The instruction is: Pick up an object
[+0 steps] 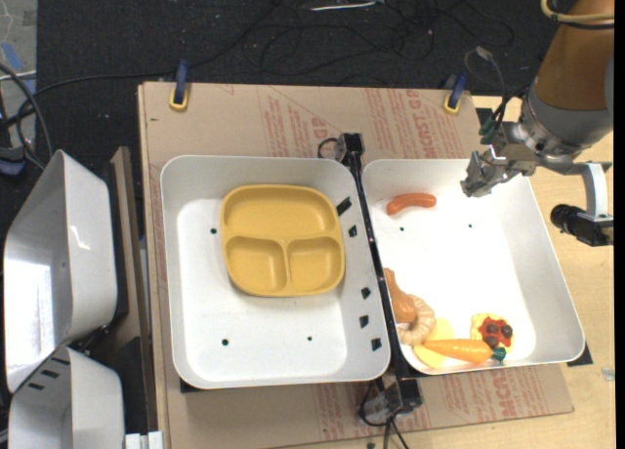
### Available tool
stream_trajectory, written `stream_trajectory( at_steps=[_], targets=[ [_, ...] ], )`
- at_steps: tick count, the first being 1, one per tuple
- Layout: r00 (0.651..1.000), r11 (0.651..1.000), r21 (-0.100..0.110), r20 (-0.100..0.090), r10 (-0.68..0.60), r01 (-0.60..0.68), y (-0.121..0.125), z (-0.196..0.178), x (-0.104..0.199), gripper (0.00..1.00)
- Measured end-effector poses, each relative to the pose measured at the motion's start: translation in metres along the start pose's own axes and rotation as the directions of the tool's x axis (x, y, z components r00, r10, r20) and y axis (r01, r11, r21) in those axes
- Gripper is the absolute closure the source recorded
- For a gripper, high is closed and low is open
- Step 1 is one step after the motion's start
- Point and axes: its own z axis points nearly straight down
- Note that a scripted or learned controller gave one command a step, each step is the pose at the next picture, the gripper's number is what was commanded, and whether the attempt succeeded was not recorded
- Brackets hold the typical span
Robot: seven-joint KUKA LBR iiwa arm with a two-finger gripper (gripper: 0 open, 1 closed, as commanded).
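Observation:
In the right bin [527, 242] an orange-red sausage [410, 203] lies near the far left corner. Along the near edge lie a piece of chicken [408, 308], a carrot [459, 348] and a small pizza slice [493, 330]. My gripper [479, 182] hangs over the bin's far right corner, well right of the sausage and above the bin floor. Nothing shows between its fingers.
The left bin [195, 330] holds a yellow divided plate [283, 239]. Black clips run along the divider [363, 242] between the bins. A black fitting [581, 223] juts in at the right edge. Two white tubs [54, 262] stand at the far left.

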Motion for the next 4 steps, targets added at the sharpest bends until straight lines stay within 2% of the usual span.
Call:
stream_trajectory(
  at_steps=[2, 3, 4],
  targets=[
    [1.0, 1.0, 0.001, 0.0, -0.001, 0.001, 0.011, 0.025, 0.114, 1.0],
    [1.0, 1.0, 0.001, 0.0, -0.002, 0.002, 0.007, 0.029, 0.174, 1.0],
    [1.0, 1.0, -0.001, 0.0, -0.001, 0.001, 0.007, 0.031, 0.222, 1.0]
  ],
)
